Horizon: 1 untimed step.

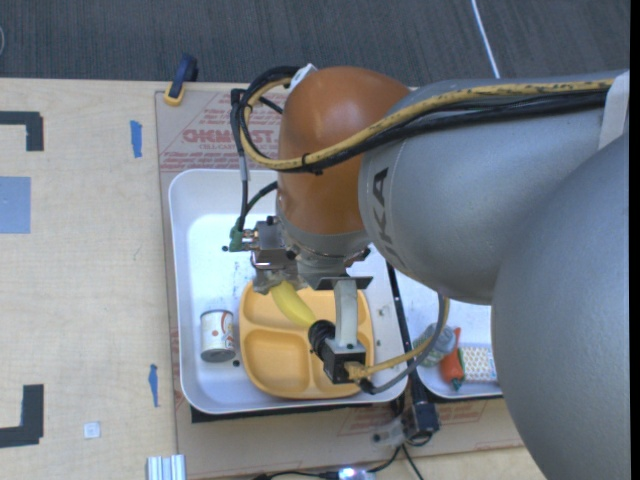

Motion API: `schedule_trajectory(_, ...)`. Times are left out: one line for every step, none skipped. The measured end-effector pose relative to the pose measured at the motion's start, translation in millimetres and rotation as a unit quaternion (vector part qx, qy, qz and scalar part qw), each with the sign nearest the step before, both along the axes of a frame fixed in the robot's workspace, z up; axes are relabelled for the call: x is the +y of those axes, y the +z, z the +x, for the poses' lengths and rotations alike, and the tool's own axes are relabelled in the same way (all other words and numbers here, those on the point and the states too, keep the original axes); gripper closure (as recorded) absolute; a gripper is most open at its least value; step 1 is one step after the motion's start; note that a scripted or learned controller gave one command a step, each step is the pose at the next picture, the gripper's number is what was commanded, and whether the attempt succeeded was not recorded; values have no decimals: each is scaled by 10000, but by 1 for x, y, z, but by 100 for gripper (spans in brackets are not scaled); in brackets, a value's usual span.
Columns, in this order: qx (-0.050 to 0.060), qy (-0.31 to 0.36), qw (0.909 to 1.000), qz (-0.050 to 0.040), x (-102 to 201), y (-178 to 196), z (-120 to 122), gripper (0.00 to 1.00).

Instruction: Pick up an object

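Note:
In the left bin [190, 268] lies a yellow divided tray [275, 363]. A yellow banana [291, 305] rests on the tray's far part. My gripper [270, 273] hangs right over the banana's upper end, under the orange wrist, and I cannot tell whether it touches the fruit. A small white can [216, 334] with a red label stands on the bin floor just left of the tray. The arm hides the bin's right side.
The right bin [470, 388] shows below the arm, holding a small orange-red item [453, 366] and a pale meshed item [481, 362]. A blue-and-yellow clamp [181, 77] sits at the bench's far edge. Cables run near the front edge.

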<state>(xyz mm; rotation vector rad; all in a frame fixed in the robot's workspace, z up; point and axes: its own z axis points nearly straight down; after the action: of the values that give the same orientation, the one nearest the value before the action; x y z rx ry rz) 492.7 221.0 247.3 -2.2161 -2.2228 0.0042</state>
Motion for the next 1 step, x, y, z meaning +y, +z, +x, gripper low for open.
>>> schedule_trajectory(0,-14,10000,-4,3,-31,-3,100)
